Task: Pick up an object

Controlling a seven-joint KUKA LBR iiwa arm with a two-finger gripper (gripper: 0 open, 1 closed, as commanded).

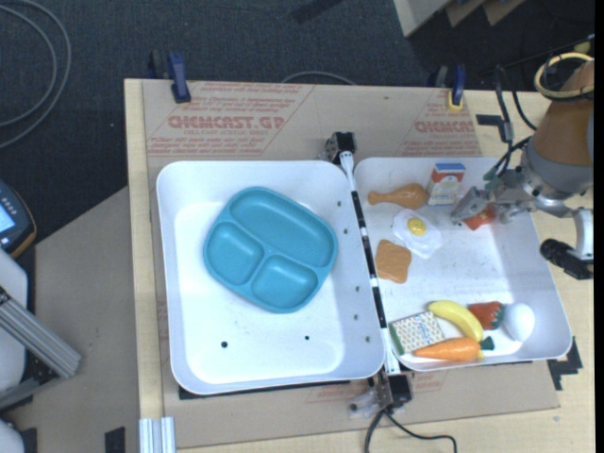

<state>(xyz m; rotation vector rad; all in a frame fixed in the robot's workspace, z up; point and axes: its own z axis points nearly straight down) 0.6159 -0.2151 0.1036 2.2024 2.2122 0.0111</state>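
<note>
My gripper (475, 208) hangs over the upper right part of the right bin (528, 281), reaching in from the right. A small red object (481, 220) lies right under its tip; whether it is gripped is unclear. Close by are a small milk carton (447, 179), a chicken drumstick (399, 196) and a fried egg (416, 228). A brown toast slice (393, 260) lies left of centre. At the bin's near edge sit a banana (456, 317), a carrot (445, 350), a patterned cracker (416, 330), a red pepper piece (485, 313) and a white egg (517, 321).
The left bin (189, 347) holds a blue divided plate (271, 248). A black divider rail (363, 253) runs between the bins. The arm's orange band (566, 130) and grey wrist stand over the right bin's far right edge. Blue clamps (176, 74) grip the board's back edge.
</note>
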